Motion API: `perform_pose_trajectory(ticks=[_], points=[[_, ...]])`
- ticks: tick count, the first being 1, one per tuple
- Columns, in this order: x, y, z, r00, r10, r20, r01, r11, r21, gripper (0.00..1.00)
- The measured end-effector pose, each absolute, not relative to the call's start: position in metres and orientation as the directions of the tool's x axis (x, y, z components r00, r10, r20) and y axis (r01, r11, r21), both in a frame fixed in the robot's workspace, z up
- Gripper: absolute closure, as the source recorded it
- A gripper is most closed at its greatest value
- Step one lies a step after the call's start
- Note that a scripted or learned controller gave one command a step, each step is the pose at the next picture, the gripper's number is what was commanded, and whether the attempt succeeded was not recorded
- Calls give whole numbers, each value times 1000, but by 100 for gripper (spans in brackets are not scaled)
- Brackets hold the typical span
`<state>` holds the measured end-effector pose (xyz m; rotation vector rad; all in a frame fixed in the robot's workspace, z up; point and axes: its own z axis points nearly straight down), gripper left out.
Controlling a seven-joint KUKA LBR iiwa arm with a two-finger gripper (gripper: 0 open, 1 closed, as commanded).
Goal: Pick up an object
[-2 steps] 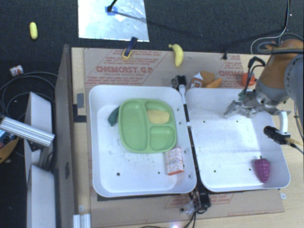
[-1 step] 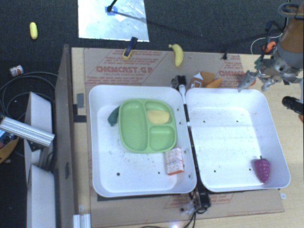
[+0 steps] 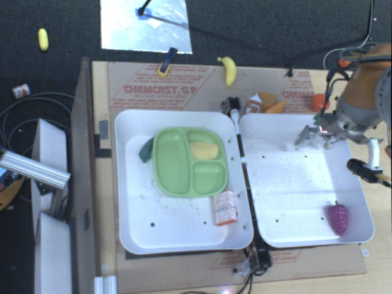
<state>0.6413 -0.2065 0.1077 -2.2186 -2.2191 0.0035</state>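
A purple bunch of grapes (image 3: 337,218) lies in the near right corner of the right bin (image 3: 288,182). My gripper (image 3: 320,139) hangs over the far right part of that bin, well away from the grapes, its two grey fingers spread open with nothing between them. The left bin (image 3: 131,213) holds a green divided plate (image 3: 184,170) with a yellow item (image 3: 204,150) in its far right compartment. A dark green object (image 3: 146,149) lies beside the plate's left edge. A small red-and-white packet (image 3: 225,208) rests just below the plate.
Behind the bins, on the cardboard, lie a yellow banana (image 3: 229,70), an orange-and-white toy (image 3: 268,103), an orange ball (image 3: 319,101) and a blue-and-yellow clamp (image 3: 166,62). A black part (image 3: 366,170) juts over the right bin's right rim. Cables and a metal rail sit at the left.
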Motion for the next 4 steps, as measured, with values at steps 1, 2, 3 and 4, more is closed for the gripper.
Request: perform_pose_trajectory(ticks=[1, 2, 3, 4], points=[[667, -195, 179, -6, 1000, -2, 1000, 6, 11, 0], [613, -207, 80, 2, 1000, 2, 1000, -2, -7, 0], [646, -161, 199, -9, 1000, -2, 1000, 10, 14, 0], [625, -199, 93, 1, 1000, 0, 1000, -1, -6, 0]])
